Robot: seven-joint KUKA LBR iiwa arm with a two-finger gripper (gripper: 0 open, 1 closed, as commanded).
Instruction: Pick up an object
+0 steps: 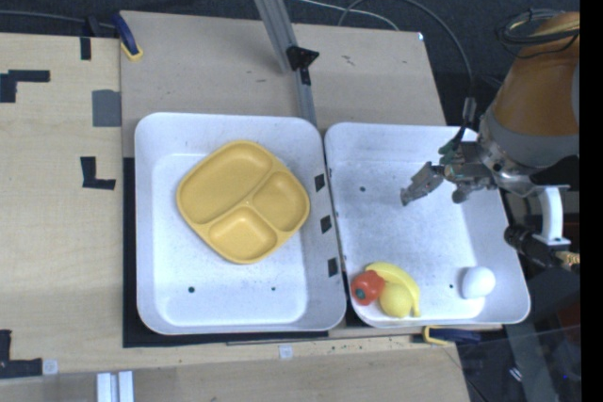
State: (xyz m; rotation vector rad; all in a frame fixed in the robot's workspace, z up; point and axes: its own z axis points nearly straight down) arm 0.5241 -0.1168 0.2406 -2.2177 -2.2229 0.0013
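Nothing was picked yet: the gripper (431,187) hung open and empty above the right bin (396,146), apart from the banana (399,289), tomato (366,288) and white ball (477,281).

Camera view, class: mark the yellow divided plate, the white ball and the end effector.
yellow divided plate (243,201), camera view, on the ridge where its compartments meet.
white ball (477,281), camera view, on the middle of the ball.
end effector (424,184), camera view, midway between its fingertips.
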